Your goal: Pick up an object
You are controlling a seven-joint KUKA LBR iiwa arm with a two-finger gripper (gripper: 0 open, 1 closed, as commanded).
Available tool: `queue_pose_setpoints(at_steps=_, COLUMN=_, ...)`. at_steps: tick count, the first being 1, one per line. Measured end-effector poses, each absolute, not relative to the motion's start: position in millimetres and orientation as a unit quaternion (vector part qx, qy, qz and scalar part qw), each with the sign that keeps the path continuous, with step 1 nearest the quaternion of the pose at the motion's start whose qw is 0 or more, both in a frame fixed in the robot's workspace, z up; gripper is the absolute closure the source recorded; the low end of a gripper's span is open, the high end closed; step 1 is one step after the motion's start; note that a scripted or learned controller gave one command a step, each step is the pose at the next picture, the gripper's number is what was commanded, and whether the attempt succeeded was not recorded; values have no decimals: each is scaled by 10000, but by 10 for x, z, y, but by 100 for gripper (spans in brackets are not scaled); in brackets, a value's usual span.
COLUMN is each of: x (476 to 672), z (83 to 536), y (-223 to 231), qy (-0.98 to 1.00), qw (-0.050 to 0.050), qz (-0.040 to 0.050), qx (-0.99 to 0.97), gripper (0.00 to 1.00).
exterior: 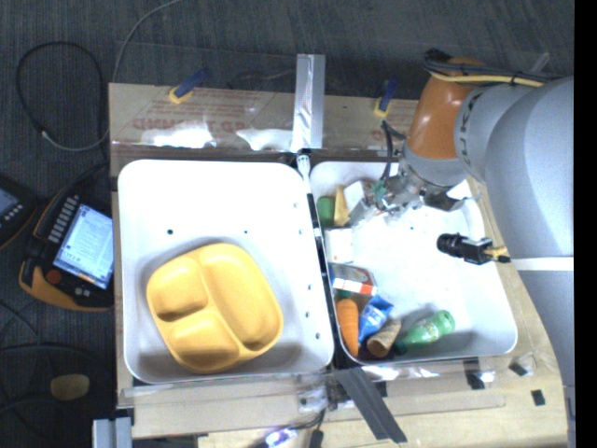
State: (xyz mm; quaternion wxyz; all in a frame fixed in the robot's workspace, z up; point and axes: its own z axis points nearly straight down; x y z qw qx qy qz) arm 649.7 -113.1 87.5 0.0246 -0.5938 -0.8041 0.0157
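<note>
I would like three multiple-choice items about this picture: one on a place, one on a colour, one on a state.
1. Where does the yellow tray lie?
A. in the left bin
B. in the right bin
C. on the floor

2. What colour is the bottle near the right bin's front edge?
A. red
B. green
C. white

3. How does the bottle rest?
A. upright
B. on its side
C. held in the claw

Answers:
1. A, the tray sits inside the left bin.
2. B, its body is plainly green.
3. B, it lies flat on the bin floor, far from the claw, which is at the back of that bin.
</note>
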Motion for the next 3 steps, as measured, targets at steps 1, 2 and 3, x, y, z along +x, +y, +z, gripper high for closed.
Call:
queue_pose_setpoints(at_steps=1, x=5686, z=910, y=-1070, qy=-8657, qw=-60, qz=-9, qx=-5005, gripper=0)
queue_pose_setpoints(at_steps=2, x=6172, z=902, y=-1070, qy=-8338, qw=-49, qz=13, qx=-5520, gripper=0)
queue_pose_setpoints(at_steps=3, x=6568, z=857, y=-1101, qy=-7830, qw=277, qz=144, qx=-6212, gripper=0)
